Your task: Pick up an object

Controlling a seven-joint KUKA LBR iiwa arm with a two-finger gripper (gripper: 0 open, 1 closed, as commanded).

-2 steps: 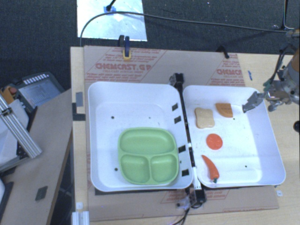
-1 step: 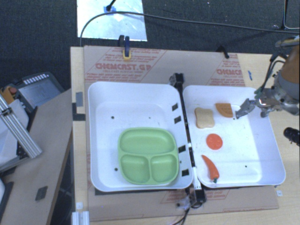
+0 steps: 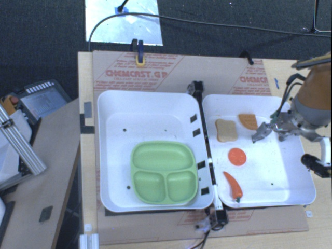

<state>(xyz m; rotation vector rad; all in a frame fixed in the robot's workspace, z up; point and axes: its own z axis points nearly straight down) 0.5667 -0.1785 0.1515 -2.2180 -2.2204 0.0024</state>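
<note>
A grey arm (image 3: 311,100) with an orange band reaches in from the right over the right bin (image 3: 295,191), one of two shallow white bins set side by side on a bench covered with printed cardboard (image 3: 155,71). Its gripper (image 3: 261,134) hangs above the upper middle of that bin, fingers pointing left; nothing can be seen between them, and whether the jaws are open or closed cannot be told at this angle.

Four small items lie on the right bin's floor. A tan bread slice (image 3: 226,130) sits near the upper left corner, with a smaller orange-brown piece (image 3: 248,121) just beside it on the right, close to the gripper's tip. Below them lies a round red slice (image 3: 237,156), apart from both. A red pepper (image 3: 233,185) with a green stem lies tilted near the bin's lower left, its stem end toward the front wall.

The left bin (image 3: 114,113) holds a green divided tray (image 3: 164,171), three compartments in all, resting toward the front right.

A black strip with clips (image 3: 199,123) runs between the bins. Beyond the bench, a silver panel (image 3: 124,14) lies on dark carpet with a cable crossing it, and a grey device (image 3: 41,100) sits on a side table at left.
</note>
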